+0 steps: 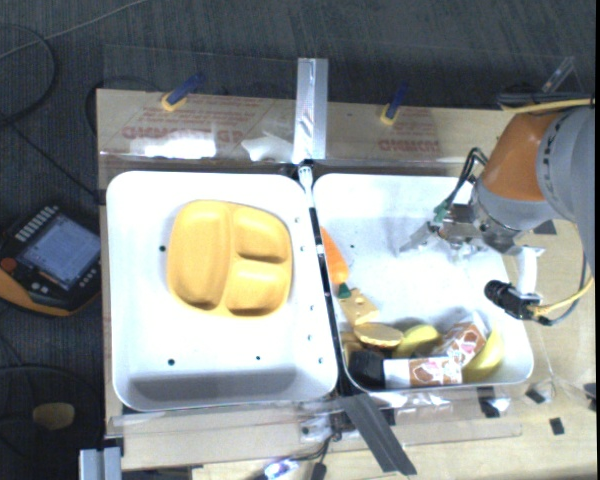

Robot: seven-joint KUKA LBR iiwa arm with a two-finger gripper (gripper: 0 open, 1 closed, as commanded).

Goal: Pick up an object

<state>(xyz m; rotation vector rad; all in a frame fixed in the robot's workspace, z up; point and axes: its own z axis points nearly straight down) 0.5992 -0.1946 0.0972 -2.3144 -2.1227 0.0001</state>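
**Camera view: arm over the right bin, toys along its near wall**

Camera view, from above at a slant. I see two white bins side by side on the bench. The left bin [140, 368] holds a yellow divided tray [229, 257], lying flat toward its far half. The right bin [400, 203] holds a cluster of toy food pressed against its near wall: an orange carrot [332, 256] against the left wall, a brown round piece [378, 335], a yellow-green piece [417, 339], a printed packet [442, 360] and a yellow banana [488, 354] at the near right corner. The arm [540, 168] reaches in from the right. Its gripper [450, 233] sits over the far right part of the right bin, well apart from the toys. From my station I cannot tell how its hand is set. I see nothing between its tips. A handheld pendant [50, 260] lies on the floor at left.
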